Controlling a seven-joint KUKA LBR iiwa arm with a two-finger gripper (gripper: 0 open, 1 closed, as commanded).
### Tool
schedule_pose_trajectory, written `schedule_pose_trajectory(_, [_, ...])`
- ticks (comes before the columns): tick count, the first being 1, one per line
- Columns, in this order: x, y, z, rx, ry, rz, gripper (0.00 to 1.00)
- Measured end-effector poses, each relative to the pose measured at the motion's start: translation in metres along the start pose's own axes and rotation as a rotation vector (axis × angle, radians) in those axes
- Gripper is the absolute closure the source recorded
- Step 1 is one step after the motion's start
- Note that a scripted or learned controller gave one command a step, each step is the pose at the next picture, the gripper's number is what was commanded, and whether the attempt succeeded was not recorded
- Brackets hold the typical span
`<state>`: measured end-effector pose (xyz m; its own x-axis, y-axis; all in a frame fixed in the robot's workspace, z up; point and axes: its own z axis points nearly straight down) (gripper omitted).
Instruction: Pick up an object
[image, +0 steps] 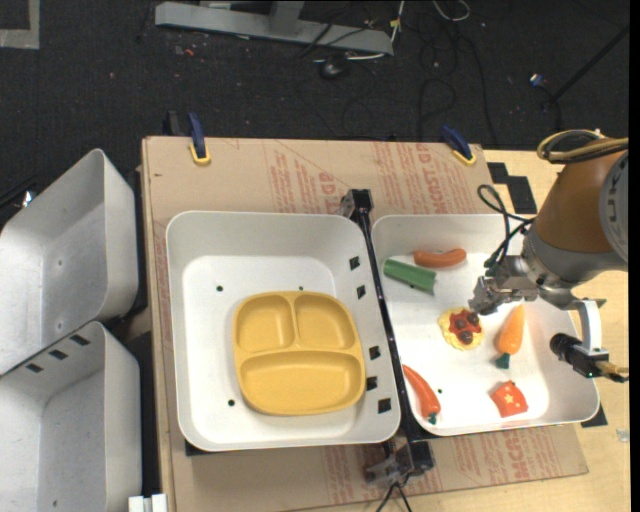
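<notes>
Right-hand shallow white bin (560, 405): gripper (487, 297) low beside small yellow round toy with red topping (463, 329), jaw state indiscernible, nothing lifted, pick pending.

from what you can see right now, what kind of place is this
Probably a robotics lab test bench, not a kitchen: two white bins sit on a cardboard-covered bench, toy food such as a carrot lies in the right one, and cables trail across the dark floor.
</notes>
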<state>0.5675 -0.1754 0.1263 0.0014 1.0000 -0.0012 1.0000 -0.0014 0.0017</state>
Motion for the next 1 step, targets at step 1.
schedule_pose_trajectory(1, [0.0081,0.0038,-0.0597,-0.005,-0.001,-0.005,1.0])
